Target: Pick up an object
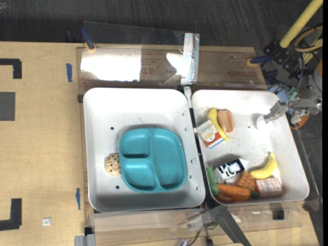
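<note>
The right bin (pixel 241 97) holds toy food. A hot dog (pixel 225 121), a yellow banana piece (pixel 213 118) and a small carton (pixel 209 134) lie near its left wall. A banana (pixel 265 168), a carrot (pixel 234 191), a black-and-white pack (pixel 229 169), a brown waffle (pixel 246 180) and a reddish box (pixel 268 187) crowd its front. My gripper (pixel 270 116) hangs over the bin's back right corner, apart from all of these. Nothing shows in its grasp.
The left bin (pixel 102 102) carries a teal divided plate (pixel 152 159) with a cookie (pixel 112 163) at its left side. A clear plastic sheet (pixel 138 60) stands behind the bins. A yellow pole (pixel 303 15) and cables sit at the top right.
</note>
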